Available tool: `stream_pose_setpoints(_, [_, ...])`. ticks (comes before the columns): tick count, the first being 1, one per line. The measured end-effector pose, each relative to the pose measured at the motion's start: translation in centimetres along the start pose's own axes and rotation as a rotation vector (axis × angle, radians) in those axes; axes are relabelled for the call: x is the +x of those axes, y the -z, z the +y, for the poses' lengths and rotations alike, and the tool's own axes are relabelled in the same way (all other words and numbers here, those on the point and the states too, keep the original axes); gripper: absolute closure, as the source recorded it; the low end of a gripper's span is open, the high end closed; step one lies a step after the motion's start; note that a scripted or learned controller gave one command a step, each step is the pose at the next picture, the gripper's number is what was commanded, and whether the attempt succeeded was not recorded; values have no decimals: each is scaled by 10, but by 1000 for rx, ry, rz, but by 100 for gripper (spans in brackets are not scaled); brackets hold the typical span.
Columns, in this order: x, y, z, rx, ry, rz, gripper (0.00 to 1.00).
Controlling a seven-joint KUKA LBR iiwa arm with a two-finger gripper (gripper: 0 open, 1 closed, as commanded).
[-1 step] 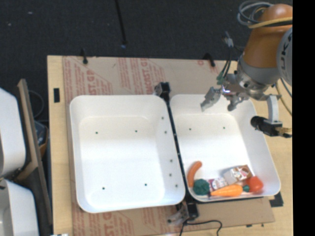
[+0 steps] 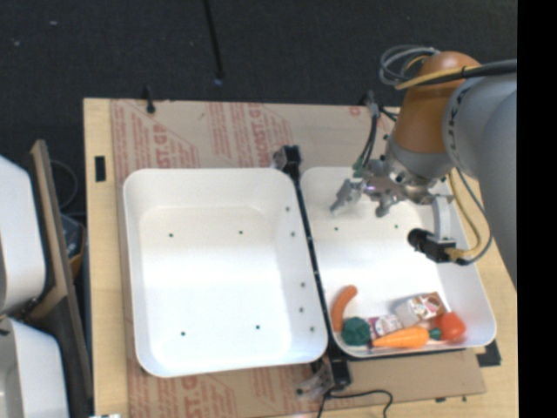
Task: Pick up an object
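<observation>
My gripper (image 2: 364,200) hangs over the far part of the right bin (image 2: 370,255), its two fingers spread open with nothing between them. Along that bin's near edge lie the objects: an orange sausage-shaped piece (image 2: 345,303), a green lump (image 2: 354,330), an orange carrot (image 2: 402,339), a small printed carton (image 2: 419,306) and a red tomato-like ball (image 2: 451,326). The gripper is well behind all of them and touches none.
The left bin (image 2: 130,194) sits beside the right one, parted by a black divider rail (image 2: 305,233). A black fitting with cables (image 2: 431,244) hangs off the wrist over the right bin's right side. Both bins rest on a cardboard sheet (image 2: 200,138).
</observation>
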State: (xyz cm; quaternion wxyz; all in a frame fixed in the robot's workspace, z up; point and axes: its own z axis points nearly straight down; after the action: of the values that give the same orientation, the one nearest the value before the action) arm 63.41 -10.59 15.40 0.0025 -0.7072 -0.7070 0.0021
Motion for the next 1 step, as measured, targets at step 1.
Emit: stream_pose_setpoints(1, [-1,15,2,-9,-1,-1,100])
